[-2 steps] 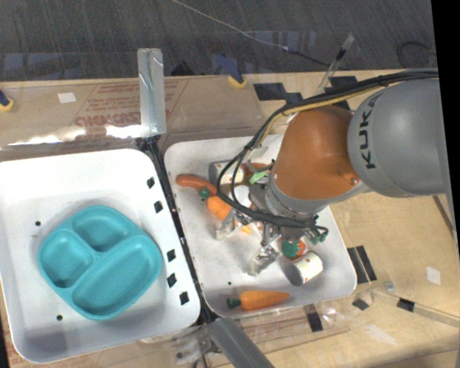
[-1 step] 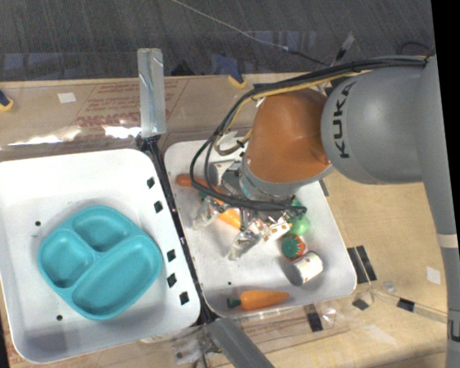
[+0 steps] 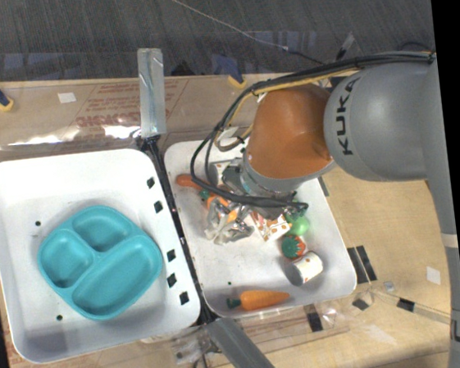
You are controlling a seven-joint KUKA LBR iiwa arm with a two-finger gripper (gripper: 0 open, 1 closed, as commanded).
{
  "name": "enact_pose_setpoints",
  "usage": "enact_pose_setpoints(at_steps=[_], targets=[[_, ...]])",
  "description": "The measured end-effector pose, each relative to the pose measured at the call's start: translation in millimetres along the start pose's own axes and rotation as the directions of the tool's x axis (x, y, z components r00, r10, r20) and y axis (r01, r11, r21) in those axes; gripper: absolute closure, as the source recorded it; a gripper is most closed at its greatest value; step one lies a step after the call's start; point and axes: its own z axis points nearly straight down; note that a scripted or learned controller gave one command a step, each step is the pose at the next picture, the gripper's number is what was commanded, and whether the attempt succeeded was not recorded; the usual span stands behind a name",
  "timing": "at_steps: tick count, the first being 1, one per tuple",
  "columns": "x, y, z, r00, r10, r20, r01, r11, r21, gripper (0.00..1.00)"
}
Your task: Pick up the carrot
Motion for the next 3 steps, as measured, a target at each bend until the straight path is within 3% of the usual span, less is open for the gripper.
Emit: enact_pose_setpoints(at_steps=[1,2,3], targets=[[29,49,-88,0.998,0.063,0.0,-0.063,0.998,0.004,1.0],[28,51,-95,0.998,0.057,-0.004,-0.057,0.998,0.0,1.0],[42,38,-209,0.99,-0.141,-0.003,0.141,0.99,0.003,1.0]])
